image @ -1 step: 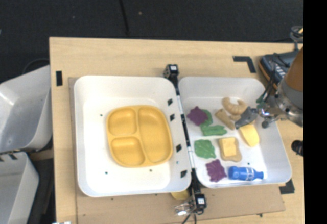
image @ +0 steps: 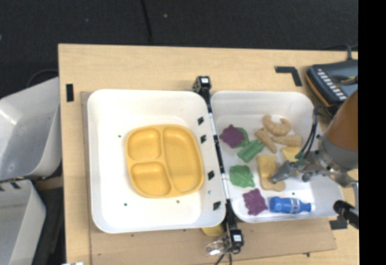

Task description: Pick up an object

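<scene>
We see a wooden bench (image: 120, 70) bearing two white bins side by side. The left bin (image: 108, 197) holds a yellow three-compartment plate (image: 164, 159) at its centre. The right bin (image: 253, 104) holds the loose objects: a tan curled piece (image: 276, 128) at the far side, a green block (image: 250, 150) and a purple toy (image: 233, 135) left of it, a yellow block (image: 266, 166), a green lump (image: 242, 175), a second purple toy (image: 254, 201) and a blue bottle (image: 289, 205) at the near edge. The gripper (image: 281, 174) reaches in from the right, low over the yellow block, crowded by its neighbours. We cannot tell how the gripper is set. No legible writing appears.
</scene>
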Robot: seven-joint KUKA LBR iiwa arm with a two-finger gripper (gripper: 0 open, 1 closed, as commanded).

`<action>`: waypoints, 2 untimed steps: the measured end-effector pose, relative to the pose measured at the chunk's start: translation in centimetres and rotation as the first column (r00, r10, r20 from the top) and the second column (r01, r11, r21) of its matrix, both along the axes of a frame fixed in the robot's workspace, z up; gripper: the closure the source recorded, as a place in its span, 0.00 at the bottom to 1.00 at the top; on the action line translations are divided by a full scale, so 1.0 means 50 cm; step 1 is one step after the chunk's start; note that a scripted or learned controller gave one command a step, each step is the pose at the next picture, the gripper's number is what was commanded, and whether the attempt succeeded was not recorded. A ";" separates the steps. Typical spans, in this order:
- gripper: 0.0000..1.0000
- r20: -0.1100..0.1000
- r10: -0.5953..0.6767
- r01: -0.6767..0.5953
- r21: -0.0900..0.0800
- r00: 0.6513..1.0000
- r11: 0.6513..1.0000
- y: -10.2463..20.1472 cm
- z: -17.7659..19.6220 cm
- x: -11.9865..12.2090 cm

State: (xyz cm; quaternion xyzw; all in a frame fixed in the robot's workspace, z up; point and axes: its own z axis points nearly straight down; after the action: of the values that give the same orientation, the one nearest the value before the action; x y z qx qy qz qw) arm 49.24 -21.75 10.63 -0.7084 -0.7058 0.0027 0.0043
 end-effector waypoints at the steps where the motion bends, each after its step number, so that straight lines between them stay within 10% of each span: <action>1: 0.00 0.016 0.009 -0.009 -0.003 1.000 1.000 0.094 0.153 -0.002; 2: 0.00 0.005 0.003 -0.003 -0.002 1.000 1.000 0.094 0.028 -0.009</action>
State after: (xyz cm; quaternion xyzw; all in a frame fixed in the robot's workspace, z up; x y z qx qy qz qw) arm 48.81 -17.03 12.01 -0.7072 -0.7070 0.0015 0.0019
